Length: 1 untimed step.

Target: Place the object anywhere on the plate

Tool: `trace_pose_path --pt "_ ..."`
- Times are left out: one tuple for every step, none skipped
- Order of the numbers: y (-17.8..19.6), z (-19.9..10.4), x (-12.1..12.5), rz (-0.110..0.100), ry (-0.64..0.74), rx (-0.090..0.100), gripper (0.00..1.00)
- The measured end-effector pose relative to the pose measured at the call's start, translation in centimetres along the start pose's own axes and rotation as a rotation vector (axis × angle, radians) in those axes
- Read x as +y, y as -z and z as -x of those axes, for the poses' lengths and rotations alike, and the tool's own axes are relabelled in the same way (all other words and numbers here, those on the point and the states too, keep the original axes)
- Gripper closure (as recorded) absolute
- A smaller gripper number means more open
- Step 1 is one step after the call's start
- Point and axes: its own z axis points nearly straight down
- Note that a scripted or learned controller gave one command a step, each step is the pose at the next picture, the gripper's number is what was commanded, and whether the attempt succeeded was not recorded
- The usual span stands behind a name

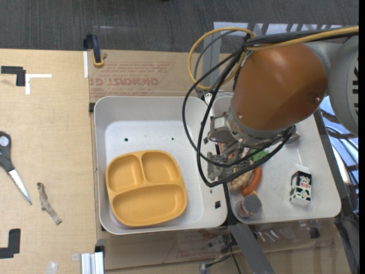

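- Camera view, starting at the left: on the bare bench (pixel 45 124) we see a pair of scissors (pixel 11 164) and a small scrap (pixel 50 204), well apart from the bins.
- In the left bin (pixel 148 110) lies the yellow plate (pixel 146 187), three compartments, nothing in them.
- Over the seam between the bins hangs the pincer (pixel 228 156), under the orange wrist and a tangle of cables; we cannot tell its state.
- In the right bin (pixel 322 204), just below the pincer, we see an orange, sausage-like object (pixel 255 178), a small brown cup-like object (pixel 248 205) and, further right, a small milk carton (pixel 300 186).
- We judge the orange object to be the target: probably light, smooth plastic, likely to roll, best taken across its narrow middle.
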Motion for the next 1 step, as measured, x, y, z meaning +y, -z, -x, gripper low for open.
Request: trace_pose_path --pt "0.90 6.75 2.55 -0.001 0.030 -0.001 1.00"
